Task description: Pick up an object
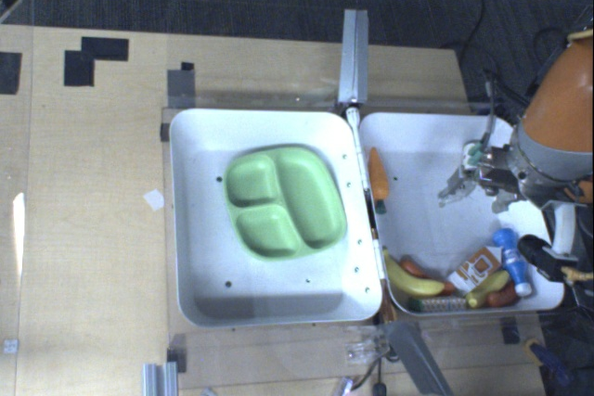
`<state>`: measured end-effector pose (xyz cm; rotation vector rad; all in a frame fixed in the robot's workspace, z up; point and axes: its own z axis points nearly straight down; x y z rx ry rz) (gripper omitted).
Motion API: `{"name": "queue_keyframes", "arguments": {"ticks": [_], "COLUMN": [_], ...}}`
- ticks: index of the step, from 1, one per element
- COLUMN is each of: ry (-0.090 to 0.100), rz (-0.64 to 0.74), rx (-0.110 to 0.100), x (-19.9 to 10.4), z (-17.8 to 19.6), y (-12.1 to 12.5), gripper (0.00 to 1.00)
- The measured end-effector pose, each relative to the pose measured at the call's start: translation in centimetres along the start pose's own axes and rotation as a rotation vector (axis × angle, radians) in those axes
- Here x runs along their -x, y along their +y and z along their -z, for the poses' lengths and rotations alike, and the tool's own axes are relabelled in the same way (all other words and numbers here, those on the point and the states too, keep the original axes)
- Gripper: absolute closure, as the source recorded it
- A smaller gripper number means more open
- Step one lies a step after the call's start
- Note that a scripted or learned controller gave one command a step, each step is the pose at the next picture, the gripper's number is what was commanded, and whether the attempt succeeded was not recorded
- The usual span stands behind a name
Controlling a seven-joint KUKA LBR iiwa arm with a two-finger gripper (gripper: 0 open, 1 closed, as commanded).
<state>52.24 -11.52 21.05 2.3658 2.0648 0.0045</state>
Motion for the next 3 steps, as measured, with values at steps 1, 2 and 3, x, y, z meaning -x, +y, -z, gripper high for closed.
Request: {"name": "queue_keyframes", "arguments": {"ticks": [1, 2, 3], "ry": [0.001, -0.002, -0.002], "rz": [0.001, -0.119, -0.193], "rx": [0.006, 0.003, 0.002], "x": [-0.1, -1.8, -6.1], "z": [1.1, 10.3, 12.3], "y": [0.2, 7.5, 11.2], "gripper": [1.0, 1.0, 1.0]}}
